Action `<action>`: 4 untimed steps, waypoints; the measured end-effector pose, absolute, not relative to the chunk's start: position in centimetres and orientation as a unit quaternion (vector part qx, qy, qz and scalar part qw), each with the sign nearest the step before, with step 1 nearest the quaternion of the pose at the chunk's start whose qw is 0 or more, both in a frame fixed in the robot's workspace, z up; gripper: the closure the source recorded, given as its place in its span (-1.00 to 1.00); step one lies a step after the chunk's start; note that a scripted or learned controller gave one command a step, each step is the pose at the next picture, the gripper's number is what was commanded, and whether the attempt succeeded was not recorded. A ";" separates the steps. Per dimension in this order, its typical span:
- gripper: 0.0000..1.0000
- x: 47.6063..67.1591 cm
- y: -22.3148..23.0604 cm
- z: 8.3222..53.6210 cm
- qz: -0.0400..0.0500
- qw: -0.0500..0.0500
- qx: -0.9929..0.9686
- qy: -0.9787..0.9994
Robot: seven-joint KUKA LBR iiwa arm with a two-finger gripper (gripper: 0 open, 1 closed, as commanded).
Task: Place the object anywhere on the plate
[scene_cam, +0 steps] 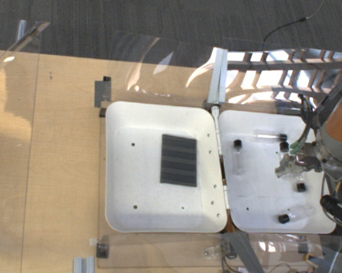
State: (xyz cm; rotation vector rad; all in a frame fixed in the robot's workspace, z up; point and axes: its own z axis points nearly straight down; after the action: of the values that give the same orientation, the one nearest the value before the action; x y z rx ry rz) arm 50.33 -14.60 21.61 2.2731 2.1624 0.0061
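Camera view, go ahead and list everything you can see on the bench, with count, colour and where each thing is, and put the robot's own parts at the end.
Bins: two, white, shallow, side by side on the bench; left bin, right bin.
Plate: one, dark grey, ribbed, rectangular, lying flat in the middle of the left bin.
Vials: about four, clear with black caps, scattered in the right bin, for example one near its left wall and one near its front edge.
Bench: one, light wood, under both bins.
Arm: one, grey with an orange band, reaching in from the right.
Gripper: one, metal, over the right bin.
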 end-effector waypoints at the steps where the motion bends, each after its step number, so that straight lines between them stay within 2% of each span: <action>1: 1.00 52.4 -6.2 18.4 0.001 0.001 0.715 0.699; 3: 1.00 56.1 8.8 18.5 0.002 0.002 0.560 0.828; 4: 1.00 54.9 16.7 21.4 0.002 0.001 0.529 0.848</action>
State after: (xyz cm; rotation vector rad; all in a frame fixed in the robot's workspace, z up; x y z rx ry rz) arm 54.88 16.74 21.37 1.6612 2.6634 0.0075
